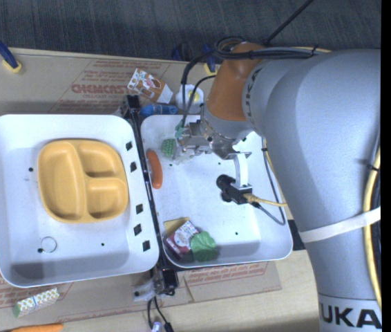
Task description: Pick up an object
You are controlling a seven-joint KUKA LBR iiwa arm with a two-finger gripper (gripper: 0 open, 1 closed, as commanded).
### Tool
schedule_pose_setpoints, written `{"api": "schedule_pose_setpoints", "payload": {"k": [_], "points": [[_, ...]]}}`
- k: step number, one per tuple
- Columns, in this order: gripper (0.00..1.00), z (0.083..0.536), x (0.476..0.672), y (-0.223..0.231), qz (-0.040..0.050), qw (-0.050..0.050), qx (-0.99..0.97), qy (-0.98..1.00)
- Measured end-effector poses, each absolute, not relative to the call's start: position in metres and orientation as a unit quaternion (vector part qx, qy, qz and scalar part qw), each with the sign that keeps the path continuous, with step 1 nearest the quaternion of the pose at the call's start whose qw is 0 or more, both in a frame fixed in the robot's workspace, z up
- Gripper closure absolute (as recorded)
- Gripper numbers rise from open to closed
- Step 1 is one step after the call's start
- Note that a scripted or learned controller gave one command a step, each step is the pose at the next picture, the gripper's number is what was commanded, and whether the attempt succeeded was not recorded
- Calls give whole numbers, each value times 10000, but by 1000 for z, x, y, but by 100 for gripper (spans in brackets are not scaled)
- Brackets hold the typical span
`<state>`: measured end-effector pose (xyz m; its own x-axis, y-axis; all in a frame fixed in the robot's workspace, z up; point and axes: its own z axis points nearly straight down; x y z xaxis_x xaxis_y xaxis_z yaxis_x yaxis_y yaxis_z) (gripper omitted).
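Single grey arm with orange wrist band (231, 81) enters from the right of the frame and fills most of that side; its metal two-finger hand (190, 144) is down in the upper left part of the right-hand shallow white bin (251, 244), near the divider between the bins. Opening of the hand: cannot tell, tips too small and cluttered to read, and nothing is visibly held between them. Small green block-like object (168, 146) lies just left of the hand, close to or touching it; contact not resolvable. Orange elongated carrot-shaped object (155, 169) lies just below-left of that, along the left wall of the right bin, apart from the hand. Lower left corner of the same bin: crumpled green piece (204, 244) touching a dark red packet (182, 243) with a yellow-edged wrapper above it, all bunched together. Black cable connector with yellow lead (232, 189) hangs over the middle of the right bin, off the arm. Left-hand shallow white bin (9, 254) holds a yellow compartmented plastic tray (82, 180), centred, lying flat. Outside the bins, on the cardboard-covered table (99, 81): small printed snack packet (144, 83) at upper centre, blue clamp (5, 54) at upper left, patterned wrapped item (36, 301) at lower left
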<state>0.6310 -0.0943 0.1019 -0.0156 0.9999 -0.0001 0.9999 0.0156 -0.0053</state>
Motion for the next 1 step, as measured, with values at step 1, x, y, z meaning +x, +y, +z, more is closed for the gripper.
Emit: {"api": "schedule_pose_setpoints", "payload": {"k": [1], "points": [[0,102,631,-94,20,18,-7014,-7127]]}}
